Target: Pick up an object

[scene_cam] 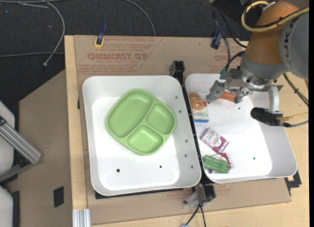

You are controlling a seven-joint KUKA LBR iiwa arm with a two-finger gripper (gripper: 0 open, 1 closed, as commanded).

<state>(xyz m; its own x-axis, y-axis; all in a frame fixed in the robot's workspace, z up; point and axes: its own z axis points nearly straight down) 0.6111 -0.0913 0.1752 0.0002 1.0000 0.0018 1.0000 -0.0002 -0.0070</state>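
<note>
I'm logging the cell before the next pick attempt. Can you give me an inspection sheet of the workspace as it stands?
Surface: two white bins, left bin and right bin, on a cardboard sheet.
Job's things: in the right bin, an orange-and-blue packet, a pink patterned packet and a green item.
Clutter: a green divided plate in the left bin.
Grippers: pincer low over the right bin's far end, an orange thing just beneath it; grasp cannot be judged.
Cables: thin wires on the dark floor; yellow cable on the arm.
Surroundings: blue clamps on the far edge.
</note>
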